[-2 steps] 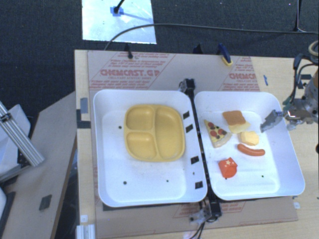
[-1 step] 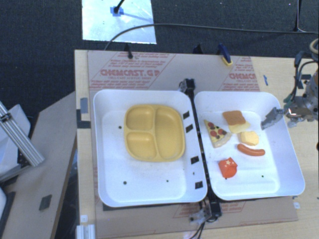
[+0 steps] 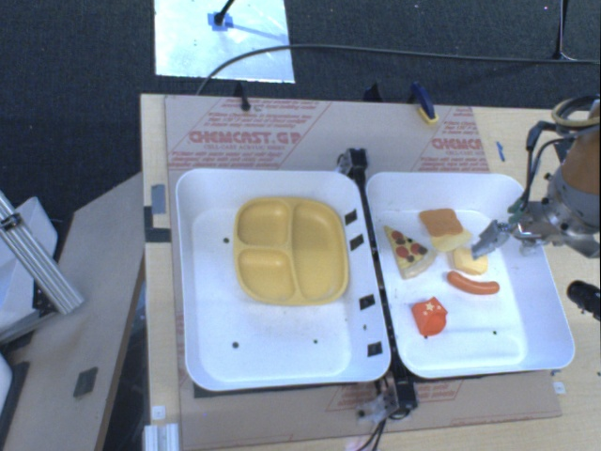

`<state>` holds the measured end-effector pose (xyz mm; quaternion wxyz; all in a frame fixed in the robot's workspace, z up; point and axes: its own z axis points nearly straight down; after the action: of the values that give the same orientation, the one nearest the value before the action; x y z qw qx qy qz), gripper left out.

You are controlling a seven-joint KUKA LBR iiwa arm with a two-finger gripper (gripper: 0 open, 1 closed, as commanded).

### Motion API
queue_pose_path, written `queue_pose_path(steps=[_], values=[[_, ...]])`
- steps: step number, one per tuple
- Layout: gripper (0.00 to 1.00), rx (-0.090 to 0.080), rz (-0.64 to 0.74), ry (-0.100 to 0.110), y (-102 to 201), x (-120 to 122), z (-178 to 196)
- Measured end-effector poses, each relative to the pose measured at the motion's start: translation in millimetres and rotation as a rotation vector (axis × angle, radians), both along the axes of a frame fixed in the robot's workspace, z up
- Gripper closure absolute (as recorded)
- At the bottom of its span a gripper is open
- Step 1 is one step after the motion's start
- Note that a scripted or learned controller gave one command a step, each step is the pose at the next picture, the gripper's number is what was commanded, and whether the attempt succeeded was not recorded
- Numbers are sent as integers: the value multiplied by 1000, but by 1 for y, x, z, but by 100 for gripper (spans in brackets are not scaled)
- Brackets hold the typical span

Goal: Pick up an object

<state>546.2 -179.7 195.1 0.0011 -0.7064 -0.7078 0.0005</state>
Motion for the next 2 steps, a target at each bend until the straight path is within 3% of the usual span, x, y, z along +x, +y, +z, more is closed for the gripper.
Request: queue_pose_path(steps=[2], values=[[0,0,-1,-2,-2,-4,-113]])
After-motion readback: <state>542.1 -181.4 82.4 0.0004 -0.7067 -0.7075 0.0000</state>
